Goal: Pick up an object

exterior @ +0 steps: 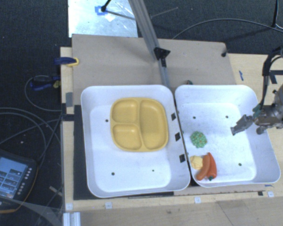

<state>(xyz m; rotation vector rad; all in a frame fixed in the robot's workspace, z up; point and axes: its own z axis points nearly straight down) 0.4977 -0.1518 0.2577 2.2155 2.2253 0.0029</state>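
White plastic: two shallow bins sit side by side on a pale wooden tabletop (132,60), seen from above at a slant. The left bin (96,173) carries a yellow tray (139,124) with three compartments, lying flat in its upper middle and apart from the walls. It looks too broad for a small claw.

The right bin (264,166) holds the likelier targets, all gathered toward its front-left corner, close to the wall shared with the left bin. A green broccoli (198,138) lies alone a little farther from the front wall. In front of it an orange carrot (209,166) lies tilted, touching a small yellow piece (196,162) on its left. That contact may make a clean grip on either one harder, while the broccoli has bare floor all round it.

The grey arm reaches in over the right bin's right wall. Its claw (243,125) is over the bin's right half, pointing left toward the toys and well apart from them, with bare floor between. A dark finger (239,126) shows, but whether the claw is wide or narrow cannot be told from this angle. Nothing shows between its tips, so the pick appears not yet made. The next move would likely be a reach leftward and down over one toy.

A slanted metal pole (146,25) crosses the tabletop's back edge. Cables and a handheld pendant (9,178) lie on the dark floor beyond the left edge.
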